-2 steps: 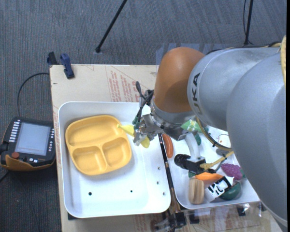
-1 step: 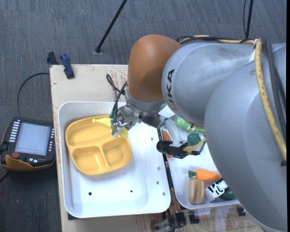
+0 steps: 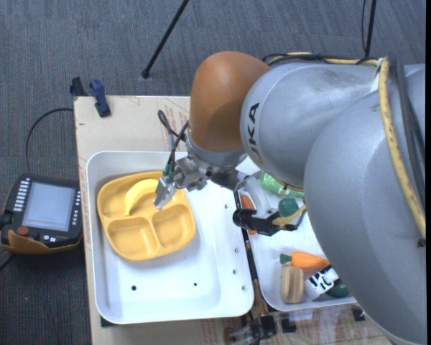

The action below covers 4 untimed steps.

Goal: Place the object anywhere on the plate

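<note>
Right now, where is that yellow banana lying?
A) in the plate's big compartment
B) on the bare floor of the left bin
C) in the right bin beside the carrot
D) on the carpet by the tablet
A: the banana lies in the large upper compartment of the yellow plate, with the gripper right beside it.

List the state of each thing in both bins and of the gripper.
Yellow divided plastic plate: flat in the left white bin.
Yellow banana: lying in the plate's upper compartment.
Gripper: over the plate, beside the banana.
Orange toy carrot: lying in the right white bin.
</note>
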Motion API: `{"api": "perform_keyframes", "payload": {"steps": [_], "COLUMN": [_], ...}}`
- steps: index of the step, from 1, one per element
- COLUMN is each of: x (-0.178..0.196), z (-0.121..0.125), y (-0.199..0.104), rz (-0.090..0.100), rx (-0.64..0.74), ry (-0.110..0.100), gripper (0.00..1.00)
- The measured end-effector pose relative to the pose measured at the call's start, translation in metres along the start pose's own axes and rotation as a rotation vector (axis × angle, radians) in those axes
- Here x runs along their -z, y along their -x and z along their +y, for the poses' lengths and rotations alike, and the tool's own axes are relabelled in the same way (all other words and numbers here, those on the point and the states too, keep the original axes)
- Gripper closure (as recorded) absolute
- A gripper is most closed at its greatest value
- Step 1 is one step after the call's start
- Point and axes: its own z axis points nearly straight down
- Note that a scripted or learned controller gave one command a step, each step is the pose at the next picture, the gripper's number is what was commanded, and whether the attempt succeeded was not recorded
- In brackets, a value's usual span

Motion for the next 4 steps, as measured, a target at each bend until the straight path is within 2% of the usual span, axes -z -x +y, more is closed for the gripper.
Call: {"api": "perform_keyframes", "payload": {"steps": [1,2,3,4], "x": [0.0000,0.0095,0.0089,0.0089], "z": [0.0000,0.0006,0.0005,0.0005], "y": [0.0000,0.0007,0.0004,0.0004], "rz": [0.000,0.000,0.000,0.000], "rx": [0.000,0.000,0.001,0.001], "ry": [0.000,0.000,-0.001,-0.001], "gripper": [0.00,1.00,0.00,0.00]}}
